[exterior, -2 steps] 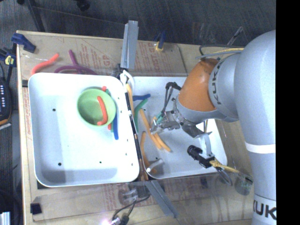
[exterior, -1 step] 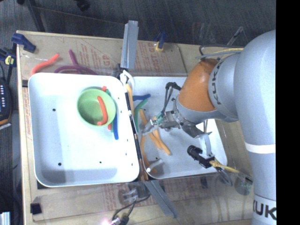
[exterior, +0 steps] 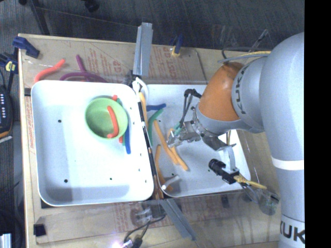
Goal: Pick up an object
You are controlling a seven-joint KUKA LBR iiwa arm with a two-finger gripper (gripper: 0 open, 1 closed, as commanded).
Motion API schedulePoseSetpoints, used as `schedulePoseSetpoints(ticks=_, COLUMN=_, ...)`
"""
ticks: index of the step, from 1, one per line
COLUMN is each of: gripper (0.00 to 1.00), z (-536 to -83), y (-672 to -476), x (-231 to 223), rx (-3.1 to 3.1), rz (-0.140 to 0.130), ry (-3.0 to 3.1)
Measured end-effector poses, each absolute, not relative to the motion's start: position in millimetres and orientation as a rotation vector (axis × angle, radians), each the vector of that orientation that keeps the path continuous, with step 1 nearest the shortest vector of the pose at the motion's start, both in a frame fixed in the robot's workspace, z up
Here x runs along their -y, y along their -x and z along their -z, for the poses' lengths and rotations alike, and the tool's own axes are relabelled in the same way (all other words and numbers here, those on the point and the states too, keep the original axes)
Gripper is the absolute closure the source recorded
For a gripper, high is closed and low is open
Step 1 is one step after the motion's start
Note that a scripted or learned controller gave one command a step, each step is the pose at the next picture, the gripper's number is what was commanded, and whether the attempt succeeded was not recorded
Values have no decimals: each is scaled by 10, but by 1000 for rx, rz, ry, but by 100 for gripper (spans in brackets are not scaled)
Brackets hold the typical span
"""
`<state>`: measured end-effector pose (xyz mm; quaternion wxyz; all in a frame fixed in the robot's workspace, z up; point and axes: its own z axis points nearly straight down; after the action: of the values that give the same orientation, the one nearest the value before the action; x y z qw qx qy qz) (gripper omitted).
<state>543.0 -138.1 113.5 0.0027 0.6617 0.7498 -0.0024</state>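
The gripper [exterior: 176, 137] is lowered into the right bin [exterior: 199, 186], near that bin's middle and toward its left half. Whether it is open or closed cannot be told from this angle, and no object can be confirmed in its hold. Directly beneath and just beside the gripper lies a long orange stick [exterior: 175, 155], running diagonally from the upper left toward the lower right of the bin floor; this is judged the most likely thing to be picked. To its left, close to the wall shared with the other bin, lie a curved green stick [exterior: 153, 129] and, farther up, a short blue stick [exterior: 157, 107]. Judged progress: the approach is made and the tool is at picking height, but a grasp is not shown and no lift has taken place, so closing on an object and raising it clear of the bin remain to be done. The left bin [exterior: 77, 187] holds a green bowl [exterior: 101, 120] with a red curved piece [exterior: 110, 119] lying across it, and a blue stick [exterior: 127, 144] rests just beside the bowl's lower right edge; the rest of that bin's floor is bare. On the bench [exterior: 170, 61] above the left bin lie an orange strip [exterior: 49, 70] and a purple loop [exterior: 83, 76], both outside the bins.
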Motion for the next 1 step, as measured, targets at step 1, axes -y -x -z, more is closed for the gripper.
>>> schedulePoseSetpoints(ticks=1, gripper=0, z=-1135, y=-5430, x=1380, rx=-2351, rz=7, ry=-2075)
